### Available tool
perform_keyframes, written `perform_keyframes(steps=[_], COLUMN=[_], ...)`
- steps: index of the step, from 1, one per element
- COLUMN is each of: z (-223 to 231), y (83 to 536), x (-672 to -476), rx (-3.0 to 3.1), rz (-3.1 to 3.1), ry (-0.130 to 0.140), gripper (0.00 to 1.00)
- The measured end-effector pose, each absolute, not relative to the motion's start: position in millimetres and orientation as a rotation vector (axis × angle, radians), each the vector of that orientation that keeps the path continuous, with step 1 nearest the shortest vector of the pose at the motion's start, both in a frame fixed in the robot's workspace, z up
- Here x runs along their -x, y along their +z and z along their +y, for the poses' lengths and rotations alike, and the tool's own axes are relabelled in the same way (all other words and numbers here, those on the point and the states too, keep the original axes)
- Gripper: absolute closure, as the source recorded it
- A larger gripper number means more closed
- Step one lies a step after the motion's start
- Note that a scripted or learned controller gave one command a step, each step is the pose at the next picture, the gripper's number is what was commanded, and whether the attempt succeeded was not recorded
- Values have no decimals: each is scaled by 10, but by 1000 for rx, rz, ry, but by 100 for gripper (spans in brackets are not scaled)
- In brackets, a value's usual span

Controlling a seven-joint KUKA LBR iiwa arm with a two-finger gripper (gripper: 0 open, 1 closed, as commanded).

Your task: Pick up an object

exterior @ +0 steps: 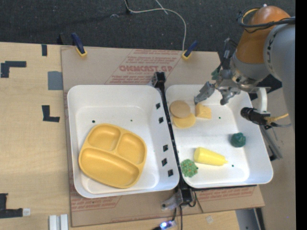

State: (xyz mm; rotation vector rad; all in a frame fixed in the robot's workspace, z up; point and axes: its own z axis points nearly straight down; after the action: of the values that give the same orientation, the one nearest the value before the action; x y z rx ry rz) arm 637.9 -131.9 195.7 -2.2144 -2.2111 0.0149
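Note:
My gripper [214,95] hangs over the back of the right bin [249,176], its two fingers spread open with nothing between them. Just below and left of it lies a small yellow cheese wedge [204,112]. Beside that wedge sit a tan round cookie [180,109] and a pale yellow disc [185,121], overlapping. A yellow corn cob [209,156] lies near the bin's front, with a green broccoli piece [189,167] at its left. A dark green ball-like object [238,139] rests near the right wall.
The left bin [76,99] holds a yellow divided plate [112,155]. A black divider [165,128] runs between the bins. Blue and yellow clamps [78,44] [189,50] grip the cardboard at the back. A black cable fitting [256,115] juts beside the right bin.

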Motion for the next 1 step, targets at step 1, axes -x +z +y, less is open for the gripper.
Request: perform_keyframes(steps=[1], z=[-1316], y=[2038], x=[-6411], rx=[2219], rz=[-2222], ry=[2], gripper=[0])
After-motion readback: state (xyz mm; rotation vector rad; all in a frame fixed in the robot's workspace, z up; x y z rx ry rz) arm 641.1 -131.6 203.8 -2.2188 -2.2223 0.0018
